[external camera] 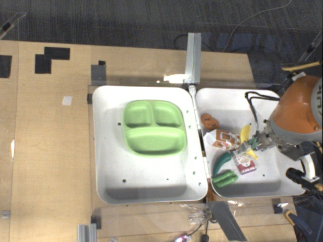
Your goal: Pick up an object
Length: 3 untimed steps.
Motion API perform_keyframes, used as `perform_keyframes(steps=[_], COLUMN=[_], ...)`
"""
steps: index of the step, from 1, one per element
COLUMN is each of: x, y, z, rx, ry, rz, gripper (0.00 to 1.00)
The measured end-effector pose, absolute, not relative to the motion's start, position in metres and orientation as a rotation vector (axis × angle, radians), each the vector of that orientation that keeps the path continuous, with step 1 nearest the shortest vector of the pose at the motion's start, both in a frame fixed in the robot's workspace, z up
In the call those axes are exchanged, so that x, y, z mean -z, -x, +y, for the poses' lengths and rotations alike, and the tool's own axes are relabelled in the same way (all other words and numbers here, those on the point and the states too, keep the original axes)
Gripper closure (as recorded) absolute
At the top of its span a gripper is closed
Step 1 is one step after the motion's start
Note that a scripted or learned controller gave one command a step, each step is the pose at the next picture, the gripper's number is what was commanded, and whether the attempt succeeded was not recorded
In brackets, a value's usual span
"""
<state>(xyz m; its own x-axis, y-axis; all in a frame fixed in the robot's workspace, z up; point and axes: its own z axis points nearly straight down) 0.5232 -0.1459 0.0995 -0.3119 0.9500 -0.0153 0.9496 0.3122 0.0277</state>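
Two white bins: the left one [108, 135] bears a green tray [154, 126]; the gripper [255, 144] hovers over the right bin's [267, 178] clutter, toward 3 o'clock, its grip impossible to tell.

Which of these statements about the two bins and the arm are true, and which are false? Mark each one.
1. The green divided plate lies in the left bin. True.
2. The right bin holds a blue mug. False: it holds small items, among them a yellow banana and a green pepper.
3. The arm comes in from the right. True.
4. The brown item lies on the green divided plate. False: it lies in the right bin.
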Motion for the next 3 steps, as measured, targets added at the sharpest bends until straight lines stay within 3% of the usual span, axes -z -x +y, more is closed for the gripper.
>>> perform_keyframes(steps=[1,2,3], x=[-0.1,-0.231,-0.24], y=[-0.55,-0.515,-0.579], z=[-0.172,-0.133,-0.054], rx=[-0.026,-0.005,-0.003], ry=[-1.969,-1.831,-2.169], rz=[2.41,2.544,2.269], gripper=[1.0,1.0,1.0])
